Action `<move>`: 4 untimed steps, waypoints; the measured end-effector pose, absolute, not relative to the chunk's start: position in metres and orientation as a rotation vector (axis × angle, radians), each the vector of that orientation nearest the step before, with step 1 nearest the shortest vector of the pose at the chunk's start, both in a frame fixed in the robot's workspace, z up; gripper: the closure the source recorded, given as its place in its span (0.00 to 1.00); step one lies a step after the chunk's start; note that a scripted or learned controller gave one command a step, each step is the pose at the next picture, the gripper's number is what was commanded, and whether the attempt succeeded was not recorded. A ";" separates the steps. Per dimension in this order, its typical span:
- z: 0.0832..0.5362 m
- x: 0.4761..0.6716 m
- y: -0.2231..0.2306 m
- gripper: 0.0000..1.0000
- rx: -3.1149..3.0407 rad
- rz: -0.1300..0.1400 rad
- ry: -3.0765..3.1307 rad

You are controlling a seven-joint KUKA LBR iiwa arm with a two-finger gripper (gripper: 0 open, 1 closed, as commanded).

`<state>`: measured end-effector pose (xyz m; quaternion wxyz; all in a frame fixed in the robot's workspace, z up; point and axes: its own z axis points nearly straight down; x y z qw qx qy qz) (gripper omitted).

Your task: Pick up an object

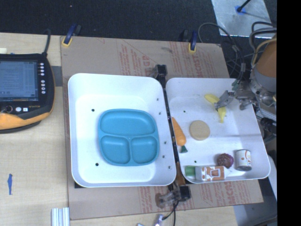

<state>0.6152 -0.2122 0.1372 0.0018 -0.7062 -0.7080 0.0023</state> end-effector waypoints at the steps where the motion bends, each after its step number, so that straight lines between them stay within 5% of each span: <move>1: 0.109 0.625 -0.211 0.00 -2.213 0.006 -2.226; 2: 0.120 0.625 -0.212 1.00 -2.210 0.007 -2.228; 3: 0.120 0.625 -0.212 0.00 -2.210 0.007 -2.228; 4: 0.131 0.626 -0.213 1.00 -2.209 0.008 -2.229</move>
